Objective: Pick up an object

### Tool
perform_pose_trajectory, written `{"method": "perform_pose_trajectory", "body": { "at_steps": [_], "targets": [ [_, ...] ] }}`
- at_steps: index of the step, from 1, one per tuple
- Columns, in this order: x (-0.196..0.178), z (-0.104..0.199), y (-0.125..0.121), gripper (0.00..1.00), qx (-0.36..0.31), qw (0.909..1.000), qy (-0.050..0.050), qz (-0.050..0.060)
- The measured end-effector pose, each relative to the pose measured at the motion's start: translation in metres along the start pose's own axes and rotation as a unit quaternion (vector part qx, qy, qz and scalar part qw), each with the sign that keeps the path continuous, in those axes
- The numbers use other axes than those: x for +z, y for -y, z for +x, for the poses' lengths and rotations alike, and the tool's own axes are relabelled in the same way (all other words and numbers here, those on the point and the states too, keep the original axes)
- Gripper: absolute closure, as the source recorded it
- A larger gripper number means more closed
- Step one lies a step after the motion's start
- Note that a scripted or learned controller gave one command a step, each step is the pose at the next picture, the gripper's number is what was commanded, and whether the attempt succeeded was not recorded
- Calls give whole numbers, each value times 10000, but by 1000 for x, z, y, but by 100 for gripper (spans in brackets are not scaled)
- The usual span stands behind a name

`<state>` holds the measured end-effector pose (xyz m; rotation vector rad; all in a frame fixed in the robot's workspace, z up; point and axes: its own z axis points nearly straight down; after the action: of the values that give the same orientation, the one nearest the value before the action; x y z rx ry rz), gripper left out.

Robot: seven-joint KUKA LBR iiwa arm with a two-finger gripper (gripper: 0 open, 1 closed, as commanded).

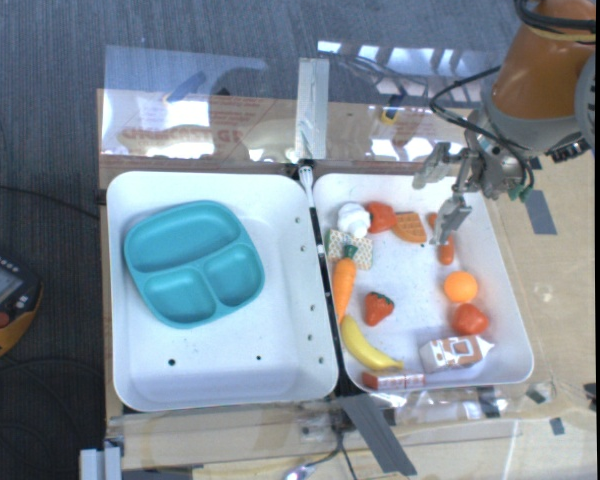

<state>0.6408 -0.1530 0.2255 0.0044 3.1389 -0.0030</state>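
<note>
The gripper (448,218) hangs open in the right bin (515,318), its fingers just above a small orange piece (446,253) near the far wall. To grasp well, it should descend straight, straddle the piece, then close.

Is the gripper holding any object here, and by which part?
Nothing is held: the gripper hangs open above the right white bin, nothing between its fingers.

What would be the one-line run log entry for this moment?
arm: over right bin far side | gripper: above small orange piece, nothing seen held | teal tray: left bin | pick: not yet done
</note>
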Motion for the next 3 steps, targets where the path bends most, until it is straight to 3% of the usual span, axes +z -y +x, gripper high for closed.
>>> {"method": "perform_pose_trajectory", "body": {
  "at_steps": [1, 2, 3],
  "targets": [
    [121, 26, 54, 0, 971, 9952, 87, 15],
    [135, 103, 65, 0, 1251, 9921, 39, 13],
    [123, 100, 65, 100, 1234, 9923, 74, 33]
  ]
}}
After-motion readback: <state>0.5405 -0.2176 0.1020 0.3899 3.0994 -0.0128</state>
